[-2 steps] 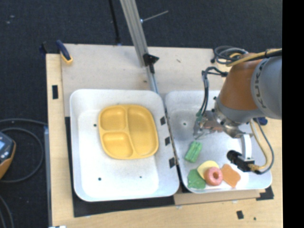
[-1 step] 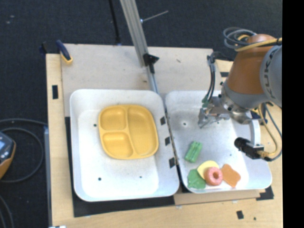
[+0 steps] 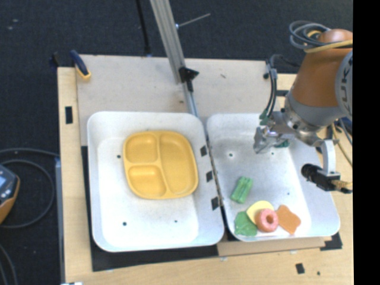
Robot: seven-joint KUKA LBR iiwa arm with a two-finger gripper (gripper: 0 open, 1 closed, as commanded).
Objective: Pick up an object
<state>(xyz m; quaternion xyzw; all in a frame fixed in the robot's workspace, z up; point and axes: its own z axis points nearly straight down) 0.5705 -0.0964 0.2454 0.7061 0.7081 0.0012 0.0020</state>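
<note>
Progress so far is looking like basically zero: the hand is hovering over the far part of the right bin, and I'm not seeing anything between its fingers. Honestly I can't tell if the fingers are wide or narrow, the slanted view is just giving me a dark metal clump under the grey and orange arm.

All the pickable stuff is sitting at the near end of that same bin. A green block is lying on its own about mid-bin, tilted. Nearer the front edge a little pile is crowding together: a second green piece, a yellow thing, a pink donut resting on it, and an orange piece just beside on the right. So the whole job is still waiting: move toward the near side, come down, close, lift.

My guess is the lone green block is the easier target, since the pile pieces are touching each other and a grab there could be shoving neighbours around.

Other stuff: the left bin is carrying a yellow divided plate, well apart from the action. A metal pole is slanting up from the far side of the tabletop between the bins, not really blocking the reach.
</note>
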